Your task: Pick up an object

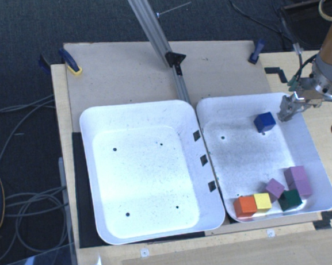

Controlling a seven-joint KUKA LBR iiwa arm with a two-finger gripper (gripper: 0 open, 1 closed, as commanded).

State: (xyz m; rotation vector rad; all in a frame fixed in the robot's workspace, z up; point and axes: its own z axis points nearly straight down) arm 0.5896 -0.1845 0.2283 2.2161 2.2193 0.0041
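A blue cube [264, 121] lies in the upper part of the right bin [238, 163]. My gripper [287, 110] hangs just to its right, near the bin's far right rim, apart from the cube. Along the bin's front edge sit an orange block [246, 205], a yellow block [263, 201], a small purple block [275, 187], a dark green block [289, 199] and a larger purple block [299, 180].
The left bin [140, 171] stands beside the right one, with black clips [203, 160] along the shared rim. A slanted metal pole [157, 37] rises from the bench's back. Blue clamps [70, 61] hold the board's far corners.
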